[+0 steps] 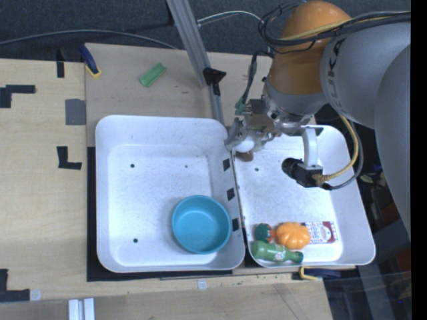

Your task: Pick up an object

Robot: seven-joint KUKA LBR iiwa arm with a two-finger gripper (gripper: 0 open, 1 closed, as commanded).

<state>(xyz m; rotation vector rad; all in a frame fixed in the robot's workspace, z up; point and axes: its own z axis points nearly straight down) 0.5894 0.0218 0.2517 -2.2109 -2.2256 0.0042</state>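
I have the gripper [248, 139] low over the far left corner of the right bin [347, 245], beside the wall shared with the left bin [107, 179]. A small brown thing [244, 155] shows just beneath it; whether it is held I cannot tell. The easier targets, an orange toy [292, 235] and green toy [270, 251], sit bunched against the near wall, well apart from the gripper. A blue bowl [200, 223] rests in the left bin.
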